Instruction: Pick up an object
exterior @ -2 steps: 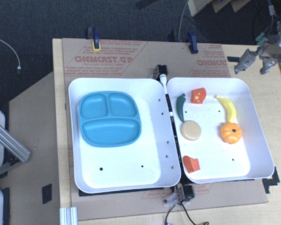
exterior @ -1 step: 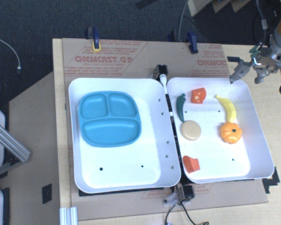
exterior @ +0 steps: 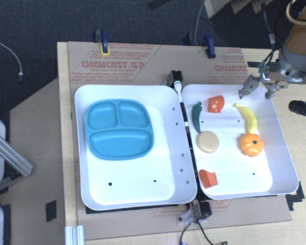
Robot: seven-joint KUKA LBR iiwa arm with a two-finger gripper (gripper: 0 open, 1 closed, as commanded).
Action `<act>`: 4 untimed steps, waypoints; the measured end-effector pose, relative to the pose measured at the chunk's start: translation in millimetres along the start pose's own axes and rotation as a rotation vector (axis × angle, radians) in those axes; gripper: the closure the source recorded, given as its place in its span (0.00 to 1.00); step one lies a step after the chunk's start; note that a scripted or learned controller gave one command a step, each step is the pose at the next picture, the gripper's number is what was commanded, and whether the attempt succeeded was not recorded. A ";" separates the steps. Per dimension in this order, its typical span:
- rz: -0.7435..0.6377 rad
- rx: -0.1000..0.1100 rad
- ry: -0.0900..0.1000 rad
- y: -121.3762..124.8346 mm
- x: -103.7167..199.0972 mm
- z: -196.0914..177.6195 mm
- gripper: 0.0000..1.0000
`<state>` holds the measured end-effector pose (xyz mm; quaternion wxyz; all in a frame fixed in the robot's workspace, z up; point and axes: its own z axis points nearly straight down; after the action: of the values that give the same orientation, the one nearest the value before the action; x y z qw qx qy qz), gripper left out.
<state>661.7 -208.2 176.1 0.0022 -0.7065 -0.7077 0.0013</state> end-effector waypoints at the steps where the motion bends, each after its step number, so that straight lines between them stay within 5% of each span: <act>1: 0.001 0.000 0.000 -8.1 6.7 55.8 0.00; 2: 0.000 -0.008 -0.003 -6.1 6.2 41.1 1.00; 4: 0.000 -0.012 -0.004 -4.2 6.5 -52.7 1.00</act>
<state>657.8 -201.8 228.8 -0.0033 -0.7066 -0.7076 -0.0014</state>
